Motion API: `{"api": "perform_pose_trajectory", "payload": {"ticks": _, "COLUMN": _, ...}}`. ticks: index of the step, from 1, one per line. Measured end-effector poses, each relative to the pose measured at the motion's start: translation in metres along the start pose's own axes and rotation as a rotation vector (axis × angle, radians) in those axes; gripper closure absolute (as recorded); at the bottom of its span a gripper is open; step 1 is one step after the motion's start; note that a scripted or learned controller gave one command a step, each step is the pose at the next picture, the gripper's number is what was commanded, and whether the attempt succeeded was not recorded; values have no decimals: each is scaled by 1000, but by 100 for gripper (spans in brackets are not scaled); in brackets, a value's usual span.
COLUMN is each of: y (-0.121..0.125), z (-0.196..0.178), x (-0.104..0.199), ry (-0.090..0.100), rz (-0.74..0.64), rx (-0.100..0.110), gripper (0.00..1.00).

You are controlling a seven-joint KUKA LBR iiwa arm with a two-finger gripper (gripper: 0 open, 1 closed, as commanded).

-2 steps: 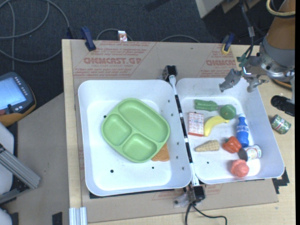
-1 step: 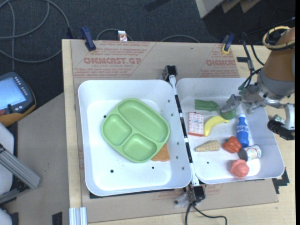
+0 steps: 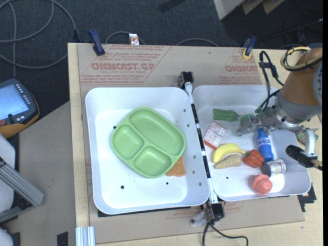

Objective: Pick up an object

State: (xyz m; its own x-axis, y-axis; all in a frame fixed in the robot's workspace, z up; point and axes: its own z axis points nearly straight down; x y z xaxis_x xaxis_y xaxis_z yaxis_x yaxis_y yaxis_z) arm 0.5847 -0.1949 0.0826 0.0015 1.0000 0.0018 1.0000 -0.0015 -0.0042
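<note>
Clutter sits in your right bin [image 3: 241, 188]: banana [image 3: 228, 150], blue bottle [image 3: 264, 144], green packet [image 3: 225, 115], red pieces. Your end effector [image 3: 247, 124], mid-right of frame, hovers above the bin; I cannot tell its state. Left bin holds a green tray [image 3: 148, 142].

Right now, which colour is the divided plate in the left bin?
Light green; the plate shows best in the camera view.
</note>
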Motion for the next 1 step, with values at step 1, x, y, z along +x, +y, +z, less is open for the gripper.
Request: {"api": "perform_pose_trajectory", "payload": {"ticks": 1, "y": -33, "z": -2, "x": -6, "ry": 0, "rz": 0, "rx": 0, "gripper": 0}}
